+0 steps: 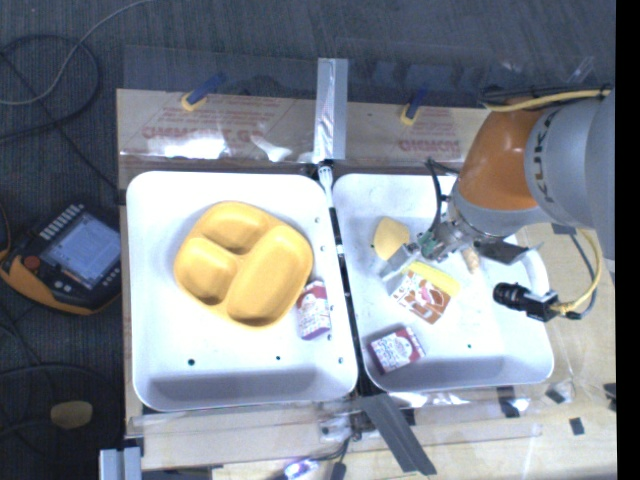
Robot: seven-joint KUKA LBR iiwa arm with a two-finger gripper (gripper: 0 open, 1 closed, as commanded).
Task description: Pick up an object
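Note:
My gripper (434, 259) is low in the right bin (500, 363), near its back middle. Its two fingers stand spread apart, so it looks open, with one grey finger (398, 258) reaching left beside a yellow wedge (391, 235). Just below the fingers lies a yellow, red and white packet (424, 294); nothing is clearly gripped. A dark red packet (397, 348) rests near the bin's front. In the left bin (160, 368) sit a large yellow lobed cushion-like object (240, 261) and a small red-labelled bottle (314, 311) against the right wall.
The divider between the two bins (341, 268) runs just left of the wedge. A black cylinder with a yellow cable (522, 297) hangs off the arm over the right bin's right side. A handheld controller (72, 258) lies on the floor at left.

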